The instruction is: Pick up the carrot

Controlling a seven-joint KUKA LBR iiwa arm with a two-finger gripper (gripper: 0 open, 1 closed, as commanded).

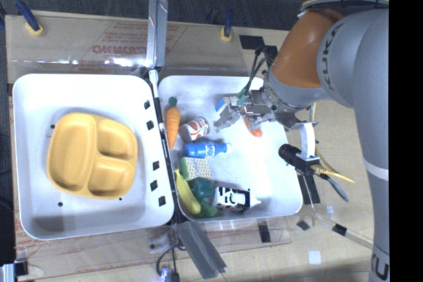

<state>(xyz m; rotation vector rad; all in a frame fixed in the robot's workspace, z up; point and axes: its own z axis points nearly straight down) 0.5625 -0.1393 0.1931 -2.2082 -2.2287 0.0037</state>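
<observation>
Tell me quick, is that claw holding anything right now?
Gripper: over the right bin, nothing seen between its fingers; open or shut cannot be told. The carrot lies apart, by the bin's left wall.

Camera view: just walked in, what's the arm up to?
The grey KUKA arm reaches in from the right over the right white bin, its gripper hovering in the upper middle. The orange carrot with a green top lies untouched along that bin's left wall, well left of the gripper. A yellow divided tray sits in the left white bin.
</observation>
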